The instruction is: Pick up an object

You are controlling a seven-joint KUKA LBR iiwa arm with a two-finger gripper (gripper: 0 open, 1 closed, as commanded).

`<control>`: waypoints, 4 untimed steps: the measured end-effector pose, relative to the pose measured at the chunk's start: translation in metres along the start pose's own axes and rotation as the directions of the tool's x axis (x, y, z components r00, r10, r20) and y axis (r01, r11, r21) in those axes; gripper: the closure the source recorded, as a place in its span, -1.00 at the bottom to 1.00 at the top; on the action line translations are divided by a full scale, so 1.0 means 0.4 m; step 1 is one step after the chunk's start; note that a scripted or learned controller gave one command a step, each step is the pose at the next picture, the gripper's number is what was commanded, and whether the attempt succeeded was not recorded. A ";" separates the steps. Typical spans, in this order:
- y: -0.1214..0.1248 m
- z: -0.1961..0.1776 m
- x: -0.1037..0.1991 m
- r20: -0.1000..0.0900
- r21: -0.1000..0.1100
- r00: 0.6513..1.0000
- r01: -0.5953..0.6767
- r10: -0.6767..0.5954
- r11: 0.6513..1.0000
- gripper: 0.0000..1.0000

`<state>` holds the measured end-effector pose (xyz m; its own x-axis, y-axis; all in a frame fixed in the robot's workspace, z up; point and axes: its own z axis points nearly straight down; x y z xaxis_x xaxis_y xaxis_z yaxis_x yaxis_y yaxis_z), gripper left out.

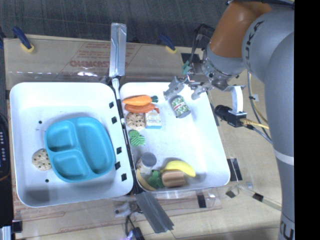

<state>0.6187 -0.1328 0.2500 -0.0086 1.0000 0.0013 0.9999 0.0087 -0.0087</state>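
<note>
Look to the upper right of the frame: your gripper (186,90) hangs over the top edge of the right bin (212,149), at the end of the grey arm (270,44) with its orange band. Its fingers stand a little apart, and a small can (179,106) with a green patterned label sits tilted right below them, its top touching or nearly touching the fingertips. You cannot tell from this angle whether the can is truly pinched between the fingers or just lying on the bin floor under them.

The rest of the right bin's contents lie along its left and lower sides. Near the top left you have a carrot (137,103), with a cookie (134,120) and a small carton (153,119) just below it, then a green ridged piece (137,138). At the bottom sit a grey cup (148,160), a banana (181,167), a brown sausage-like piece (173,179) and something green (156,179), crowded together so their edges are hard to separate.

In the left bin (20,134) a blue divided plate (79,149) takes up the middle, with a second cookie (41,159) just beside its left edge.

Both bins rest on a tabletop (150,54) covered in brown cardboard, held at the top by blue clamps (23,39). A strip of silver tape (118,49) runs up from the gap between the bins. Cables (255,121) trail from the wrist, and the arm is cut off at the right.
</note>
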 end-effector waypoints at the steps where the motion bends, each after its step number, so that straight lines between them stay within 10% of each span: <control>1: 0.089 0.369 -0.154 0.000 0.006 1.000 -0.010 0.010 1.000 -1.00; 3: -0.194 0.401 -0.088 0.000 -0.005 1.000 0.010 -0.010 1.000 -1.00; 4: -0.249 0.211 -0.016 -0.001 -0.004 0.993 -0.122 0.122 0.992 -1.00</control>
<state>0.5185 -0.1400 0.1665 0.1136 0.9935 0.0007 0.9935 -0.1136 -0.0046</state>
